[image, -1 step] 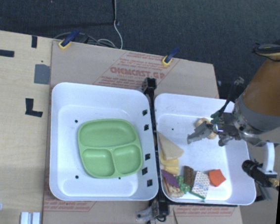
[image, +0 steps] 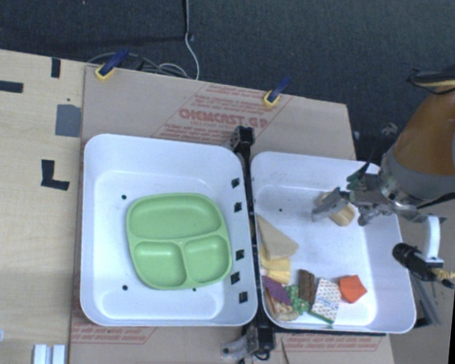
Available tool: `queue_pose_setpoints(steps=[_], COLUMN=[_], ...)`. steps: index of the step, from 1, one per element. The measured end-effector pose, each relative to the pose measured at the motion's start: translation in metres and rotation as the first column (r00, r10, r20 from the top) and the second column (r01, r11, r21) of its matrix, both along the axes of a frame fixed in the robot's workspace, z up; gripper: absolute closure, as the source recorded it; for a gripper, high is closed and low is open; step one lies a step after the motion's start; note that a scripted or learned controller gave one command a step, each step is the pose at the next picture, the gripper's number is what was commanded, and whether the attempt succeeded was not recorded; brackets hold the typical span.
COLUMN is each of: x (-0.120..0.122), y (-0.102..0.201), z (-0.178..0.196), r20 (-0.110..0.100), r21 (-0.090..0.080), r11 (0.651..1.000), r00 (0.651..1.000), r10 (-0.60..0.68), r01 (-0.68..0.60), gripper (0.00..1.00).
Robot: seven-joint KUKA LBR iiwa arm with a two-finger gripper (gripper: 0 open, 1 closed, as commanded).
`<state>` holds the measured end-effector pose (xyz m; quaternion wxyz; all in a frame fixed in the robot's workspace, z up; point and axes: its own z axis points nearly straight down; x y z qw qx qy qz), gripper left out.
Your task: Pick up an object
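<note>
Right, from my remote seat I see the gripper low over the right bin, its metal fingers closed around a small tan, rounded lump near the bin's upper middle. Lower down lie a flat beige wedge, a yellow block, a matte orange chunk and a patterned packet. The left bin holds a smooth green plastic tray with three compartments.

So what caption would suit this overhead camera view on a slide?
Grey-and-orange arm's gripper at a small tan block in the right white bin; green divided plastic tray in the left white bin.
</note>
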<state>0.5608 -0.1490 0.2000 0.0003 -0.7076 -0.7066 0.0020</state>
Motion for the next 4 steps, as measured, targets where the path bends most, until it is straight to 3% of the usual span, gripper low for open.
queue_pose_setpoints(steps=[1,2,3,4], x=[0.044,0.066,0.106,0.045], y=[-0.057,-0.049,0.017,-0.028], z=[-0.031,-0.12,-0.116,-0.114], r20=[0.004,0.004,0.006,0.003], r21=[0.0,0.0,0.003,0.0], r11=[1.0,1.0,1.0,1.0], r00=[1.0,1.0,1.0,1.0], r10=[0.001,0.003,0.009,-0.001], r01=[-0.001,-0.003,-0.009,0.001], gripper=[0.0,0.0,0.0,0.0])
